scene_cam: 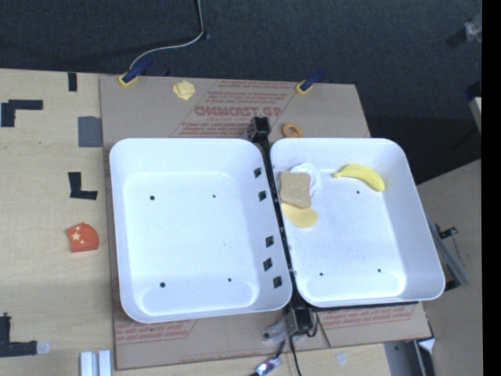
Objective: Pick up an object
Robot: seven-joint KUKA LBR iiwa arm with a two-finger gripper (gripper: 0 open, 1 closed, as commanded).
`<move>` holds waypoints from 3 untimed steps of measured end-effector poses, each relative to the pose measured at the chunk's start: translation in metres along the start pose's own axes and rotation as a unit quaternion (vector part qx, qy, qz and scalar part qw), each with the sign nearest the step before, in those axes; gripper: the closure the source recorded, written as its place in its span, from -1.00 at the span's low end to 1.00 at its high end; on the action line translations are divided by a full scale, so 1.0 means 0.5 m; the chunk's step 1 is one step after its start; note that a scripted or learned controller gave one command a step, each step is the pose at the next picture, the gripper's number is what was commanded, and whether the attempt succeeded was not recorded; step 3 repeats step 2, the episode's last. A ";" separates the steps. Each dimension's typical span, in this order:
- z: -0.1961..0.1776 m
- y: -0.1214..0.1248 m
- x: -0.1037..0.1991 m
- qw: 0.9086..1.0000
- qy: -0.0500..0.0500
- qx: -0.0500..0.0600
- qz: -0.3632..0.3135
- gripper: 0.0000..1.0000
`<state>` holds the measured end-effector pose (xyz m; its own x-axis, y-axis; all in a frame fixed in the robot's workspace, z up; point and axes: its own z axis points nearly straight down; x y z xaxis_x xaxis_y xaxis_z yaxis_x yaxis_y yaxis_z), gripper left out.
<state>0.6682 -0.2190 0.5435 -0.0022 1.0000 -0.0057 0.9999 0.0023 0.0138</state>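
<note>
The right bin (391, 272) holds a yellow banana (362, 175) near its far right part. A tan square block (295, 188) lies at the bin's far left, over a white piece (311, 174). A pale yellow round piece (301, 216) lies just in front of the block. The left bin (188, 233) stands beside it.
A small yellow lump (184, 90) and an orange ring (290, 131) lie on the cardboard (235, 108) behind the bins. A red-orange object (83, 237) rests on the bench to the left. Yellow clamps (135, 71) hold the cardboard's far edge.
</note>
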 end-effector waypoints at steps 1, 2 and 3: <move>0.348 -0.153 0.192 1.000 0.007 0.017 -0.002 1.00; 0.076 -0.022 0.220 1.000 0.001 -0.001 -0.001 1.00; 0.076 -0.022 0.220 1.000 0.001 -0.001 -0.001 1.00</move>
